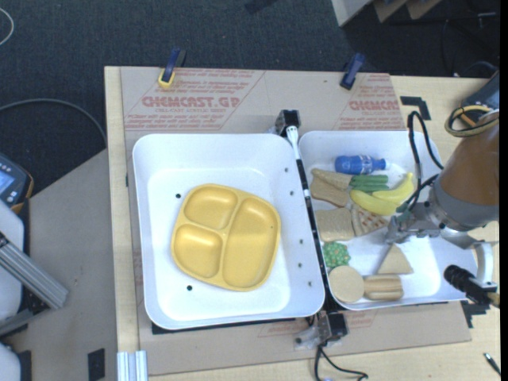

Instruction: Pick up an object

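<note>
Camera view: the grey two-finger gripper is down inside the right-hand white bin, fingers pointing at the floor just beside a tan wedge-shaped toy slice. I can't tell how wide it's spread, and nothing is visibly pinched in it. The yellow plastic banana, green toy bean pod and blue bottle crowd behind. My call: settle squarely over the wedge, close firmly, lift straight up. The yellow divided plate sits alone in the left white bin.
</note>
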Available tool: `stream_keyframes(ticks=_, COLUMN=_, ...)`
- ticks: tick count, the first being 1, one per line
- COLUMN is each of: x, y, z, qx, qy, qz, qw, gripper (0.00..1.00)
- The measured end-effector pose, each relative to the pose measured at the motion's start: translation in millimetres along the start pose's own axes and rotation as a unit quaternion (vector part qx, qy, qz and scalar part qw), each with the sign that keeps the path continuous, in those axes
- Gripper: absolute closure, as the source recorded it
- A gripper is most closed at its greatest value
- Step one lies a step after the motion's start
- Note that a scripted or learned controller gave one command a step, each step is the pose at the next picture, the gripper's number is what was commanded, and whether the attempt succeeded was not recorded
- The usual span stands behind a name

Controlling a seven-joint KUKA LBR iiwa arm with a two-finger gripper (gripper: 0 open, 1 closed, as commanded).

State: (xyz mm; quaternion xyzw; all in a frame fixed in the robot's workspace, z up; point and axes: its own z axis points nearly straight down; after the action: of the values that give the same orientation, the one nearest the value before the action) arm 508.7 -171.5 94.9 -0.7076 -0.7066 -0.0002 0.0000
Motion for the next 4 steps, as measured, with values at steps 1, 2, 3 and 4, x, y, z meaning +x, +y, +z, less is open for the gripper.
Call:
stream_keyframes(ticks=1, x=0, y=5, z=-62, qx=-0.002, qy=-0.001, qz=-0.001, qw=1.0, gripper=1.0)
stream_keyframes(ticks=2, x=1, y=3, z=-105, qx=-0.002, qy=-0.001, qz=-0.001, qw=1.0, gripper=1.0)
stream_keyframes(ticks=3, x=1, y=4, z=-132, qx=-0.003, qy=-0.001, qz=-0.001, qw=1.0, gripper=1.0)
stream_keyframes(ticks=4, x=49, y=-6, z=-132, qx=0.001, qy=0.001, qz=-0.003, qw=1.0, gripper=1.0)
